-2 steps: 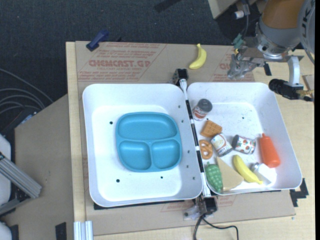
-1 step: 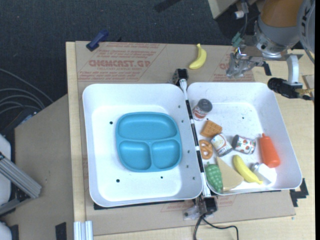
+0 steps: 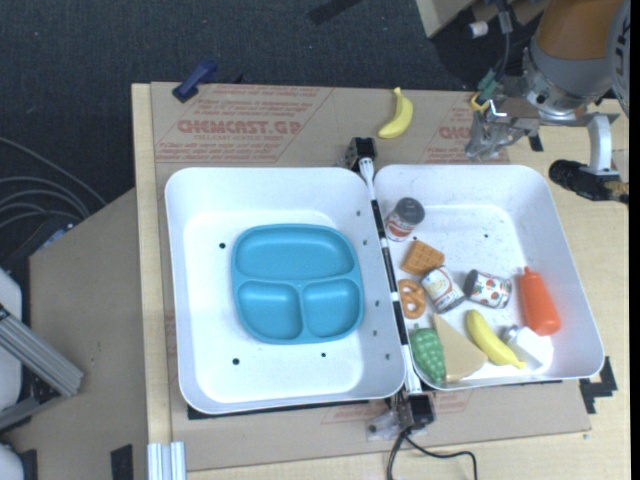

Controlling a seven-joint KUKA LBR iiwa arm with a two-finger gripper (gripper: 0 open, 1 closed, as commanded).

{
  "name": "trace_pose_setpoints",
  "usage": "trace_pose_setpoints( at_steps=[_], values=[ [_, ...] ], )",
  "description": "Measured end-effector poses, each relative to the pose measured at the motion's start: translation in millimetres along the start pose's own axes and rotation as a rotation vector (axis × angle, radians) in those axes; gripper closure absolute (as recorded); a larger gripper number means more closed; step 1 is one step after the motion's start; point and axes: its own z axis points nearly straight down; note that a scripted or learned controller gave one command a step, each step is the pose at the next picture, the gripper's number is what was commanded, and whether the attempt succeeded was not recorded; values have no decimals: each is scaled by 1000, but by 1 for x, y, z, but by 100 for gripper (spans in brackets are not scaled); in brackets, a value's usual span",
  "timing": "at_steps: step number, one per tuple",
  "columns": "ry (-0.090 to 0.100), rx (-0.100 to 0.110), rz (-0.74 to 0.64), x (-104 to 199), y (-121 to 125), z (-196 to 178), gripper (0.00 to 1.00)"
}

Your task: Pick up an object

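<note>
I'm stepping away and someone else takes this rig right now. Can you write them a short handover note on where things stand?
Gripper: above the bench just beyond the right bin's far rim, nothing seen between its fingers; open or shut cannot be told.
Things: the right bin holds a small can, waffle, pretzel, two more cans, orange bottle, banana, a green item and a tan wedge. The left bin holds a blue divided plate. A second banana lies on the bench outside the bins.
Done: nothing picked.
Left: descend into a bin, grasp one object, lift.
</note>
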Motion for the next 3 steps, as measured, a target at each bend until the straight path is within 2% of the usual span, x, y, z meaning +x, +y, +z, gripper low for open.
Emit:
trace_pose_setpoints(
  at_steps=[3],
  values=[
    [0,1,-2,25,0,-7,100]
  ],
)
